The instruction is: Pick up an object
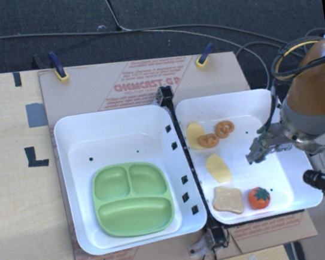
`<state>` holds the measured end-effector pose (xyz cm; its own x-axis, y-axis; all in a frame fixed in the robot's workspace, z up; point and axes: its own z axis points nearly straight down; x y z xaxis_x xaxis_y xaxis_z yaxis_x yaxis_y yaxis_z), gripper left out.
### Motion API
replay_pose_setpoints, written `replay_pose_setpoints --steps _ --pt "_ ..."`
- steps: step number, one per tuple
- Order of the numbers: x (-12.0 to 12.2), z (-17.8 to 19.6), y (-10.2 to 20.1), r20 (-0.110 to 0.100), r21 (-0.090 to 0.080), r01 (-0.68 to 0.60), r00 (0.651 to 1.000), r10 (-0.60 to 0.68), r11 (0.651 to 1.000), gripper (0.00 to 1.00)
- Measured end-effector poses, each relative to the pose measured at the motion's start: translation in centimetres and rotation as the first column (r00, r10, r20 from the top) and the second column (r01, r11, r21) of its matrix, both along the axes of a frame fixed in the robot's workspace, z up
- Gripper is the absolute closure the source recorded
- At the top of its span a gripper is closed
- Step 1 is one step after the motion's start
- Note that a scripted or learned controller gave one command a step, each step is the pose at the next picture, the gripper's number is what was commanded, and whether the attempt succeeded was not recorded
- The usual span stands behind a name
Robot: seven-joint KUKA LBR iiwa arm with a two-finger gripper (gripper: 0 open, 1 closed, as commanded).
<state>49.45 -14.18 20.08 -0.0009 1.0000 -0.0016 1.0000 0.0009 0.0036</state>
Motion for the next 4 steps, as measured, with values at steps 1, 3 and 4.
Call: replay_pose_setpoints --steps 1,3,4 --pt "0.1 5.2 0.0 0.001 0.0 -0.001 1.0 0.001 1.0 1.0" --pt "1.7 6.0 10.4 -0.005 0.003 -0.006 1.0 0.006 1.0 1.0" --pt "2.4 4.1 15.7 -0.007 0.002 -0.006 1.0 0.006 1.0 1.0"
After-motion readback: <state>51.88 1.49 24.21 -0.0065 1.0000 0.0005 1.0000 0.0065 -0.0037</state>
